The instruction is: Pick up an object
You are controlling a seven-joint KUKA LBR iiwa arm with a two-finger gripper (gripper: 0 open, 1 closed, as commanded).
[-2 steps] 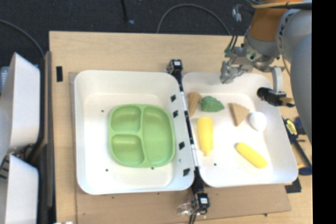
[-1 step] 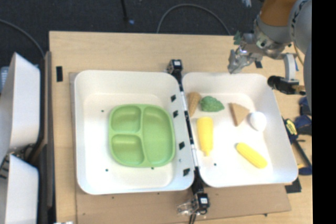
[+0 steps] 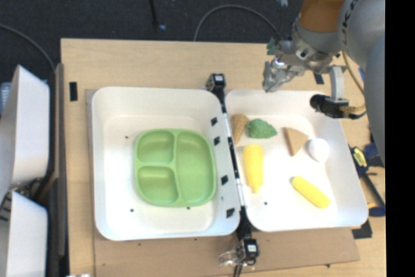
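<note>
The gripper (image 3: 275, 78) hangs at the twelve o'clock edge of the right bin (image 3: 343, 204), up above the rim, and nothing sits between its fingers; whether they stand apart or together I cannot tell from this slant. So this looks like the approach step, with no object chosen by contact yet.

Candidates all lie in that right bin. A green leafy piece (image 3: 261, 128) rests just at six o'clock of the tool, with a tan cone (image 3: 239, 126) touching it on the nine o'clock side. A yellow corn cob (image 3: 253, 166) lies below those. Over at three o'clock sit a tan wedge (image 3: 295, 139) and a white ball (image 3: 318, 149), close together, and a yellow banana-like piece (image 3: 310, 192) lies toward five o'clock.

The left bin (image 3: 104, 204) carries a green divided plate (image 3: 175, 167).

Next, I judge, the arm must travel toward six o'clock and descend onto one item. The leafy piece is nearest, though crowded by the cone.
</note>
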